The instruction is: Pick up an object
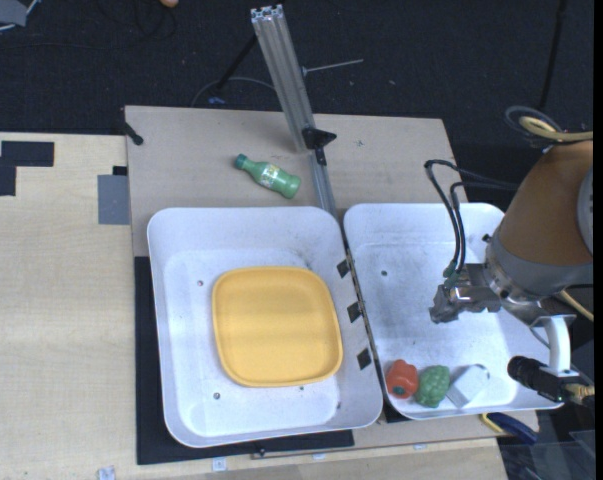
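1 yellow plate (277,325), 1 green bottle (268,175), 1 claw (451,303)

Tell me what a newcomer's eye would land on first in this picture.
The big yellow plate lying flat in the left bin stands out most. Next comes the arm's hand, hanging over the right bin, whose near edge holds a red pepper, a green vegetable and a small white block. A green bottle lies on the bench behind the bins.
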Controlling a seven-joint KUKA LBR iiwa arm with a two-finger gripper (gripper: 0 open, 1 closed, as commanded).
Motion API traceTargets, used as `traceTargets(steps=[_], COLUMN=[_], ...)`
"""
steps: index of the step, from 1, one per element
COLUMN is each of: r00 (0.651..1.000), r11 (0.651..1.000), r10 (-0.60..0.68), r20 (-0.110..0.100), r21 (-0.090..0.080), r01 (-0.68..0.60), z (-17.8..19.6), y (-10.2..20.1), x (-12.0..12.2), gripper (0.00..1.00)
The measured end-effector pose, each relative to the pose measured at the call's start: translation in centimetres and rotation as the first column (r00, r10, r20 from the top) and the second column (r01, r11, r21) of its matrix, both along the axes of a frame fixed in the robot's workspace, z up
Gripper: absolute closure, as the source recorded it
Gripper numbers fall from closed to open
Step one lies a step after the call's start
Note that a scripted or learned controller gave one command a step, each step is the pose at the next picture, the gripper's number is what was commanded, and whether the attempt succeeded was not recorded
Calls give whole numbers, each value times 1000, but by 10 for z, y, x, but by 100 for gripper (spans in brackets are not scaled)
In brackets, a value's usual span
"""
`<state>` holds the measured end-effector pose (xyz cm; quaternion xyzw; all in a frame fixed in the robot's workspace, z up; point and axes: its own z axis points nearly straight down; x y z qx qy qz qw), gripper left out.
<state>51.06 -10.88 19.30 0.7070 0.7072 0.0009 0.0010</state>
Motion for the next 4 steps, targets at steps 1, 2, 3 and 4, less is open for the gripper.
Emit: traceTargets(steps=[1,2,3,4], r00=[1000,1000,1000,1000], r11=[1000,1000,1000,1000], r10=[-1,3,3,3], r20=[0,-4,-3,-5], r21=[0,1,1,1], r01=[1,-3,-3,-3], z=[35,27,39,30], y=[0,47,99,153], x=[1,-4,-5,0], gripper=[100,100,100,100])
